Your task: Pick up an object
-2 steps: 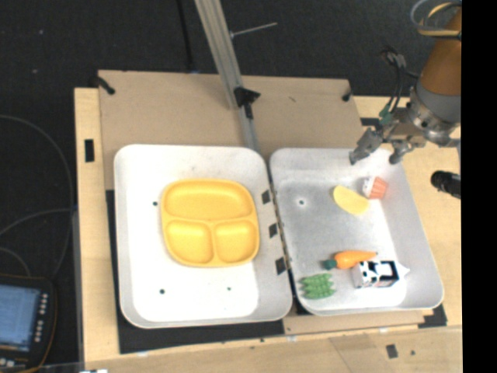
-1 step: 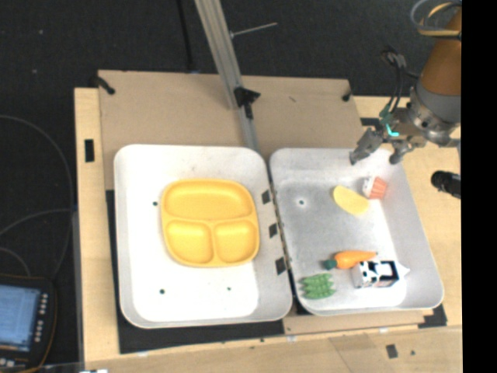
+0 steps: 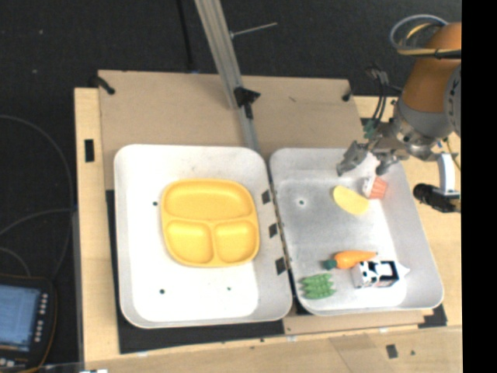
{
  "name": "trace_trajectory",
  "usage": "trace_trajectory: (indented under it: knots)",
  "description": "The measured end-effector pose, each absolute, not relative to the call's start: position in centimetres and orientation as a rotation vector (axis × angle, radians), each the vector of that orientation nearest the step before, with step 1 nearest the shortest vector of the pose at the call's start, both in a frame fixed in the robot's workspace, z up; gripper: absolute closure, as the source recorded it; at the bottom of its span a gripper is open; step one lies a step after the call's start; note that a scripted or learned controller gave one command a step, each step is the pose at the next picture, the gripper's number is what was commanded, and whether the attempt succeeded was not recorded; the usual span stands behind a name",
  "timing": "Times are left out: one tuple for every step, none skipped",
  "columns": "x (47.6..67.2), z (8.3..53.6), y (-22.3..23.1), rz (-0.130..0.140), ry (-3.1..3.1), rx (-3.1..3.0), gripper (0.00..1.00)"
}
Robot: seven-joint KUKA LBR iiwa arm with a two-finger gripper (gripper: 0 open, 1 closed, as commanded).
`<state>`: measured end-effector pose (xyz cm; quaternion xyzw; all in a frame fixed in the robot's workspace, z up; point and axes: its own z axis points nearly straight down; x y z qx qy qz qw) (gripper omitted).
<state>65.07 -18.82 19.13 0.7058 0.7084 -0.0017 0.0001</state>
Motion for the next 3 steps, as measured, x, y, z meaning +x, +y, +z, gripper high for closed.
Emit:
trace_trajectory:
  knots:
    - [64.7, 14.9, -18.9, -0.005, 2.222, 2.221, 0.0]
    - [64.8, 10.0, -18.6, 0.006, 2.228, 2.22, 0.0]
    - [64.9, 11.4, -18.8, 0.007, 2.224, 2.216, 1.0]
